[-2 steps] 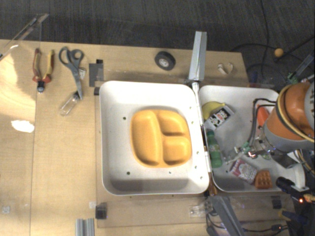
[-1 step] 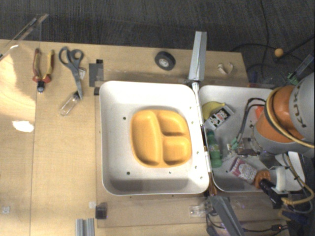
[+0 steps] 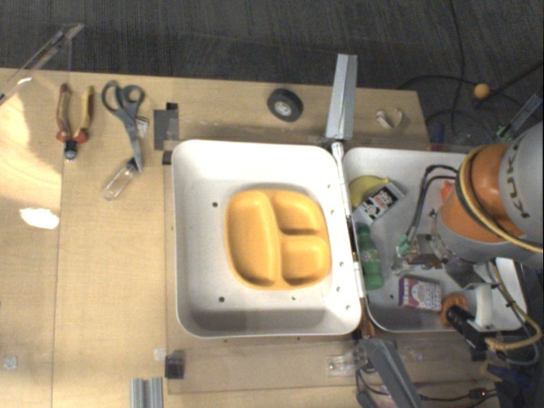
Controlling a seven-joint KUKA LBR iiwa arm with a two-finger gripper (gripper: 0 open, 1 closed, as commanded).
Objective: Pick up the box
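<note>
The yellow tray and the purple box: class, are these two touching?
Apart. The camera view shows the yellow tray in the left bin and the purple box in the right bin, with both rims between.

A yellow divided tray (image 3: 276, 235) is sitting in the left white bin (image 3: 200, 228), well to the left of the pincer (image 3: 422, 257). The pincer is hanging over the right white bin (image 3: 399, 317). Just to its left, a green bottle (image 3: 369, 260) is lying along that bin's left wall. A banana (image 3: 365, 184) is resting up and to the left of the pincer, in the bin's far corner. On the bench (image 3: 93, 296), far to the left of the pincer, scissors (image 3: 127, 119) and red-handled pliers (image 3: 72, 119) are lying side by side. A black tape roll (image 3: 285, 104) and a grey metal bar (image 3: 342, 96) are lying beyond the bins, up and left of the pincer.
</note>
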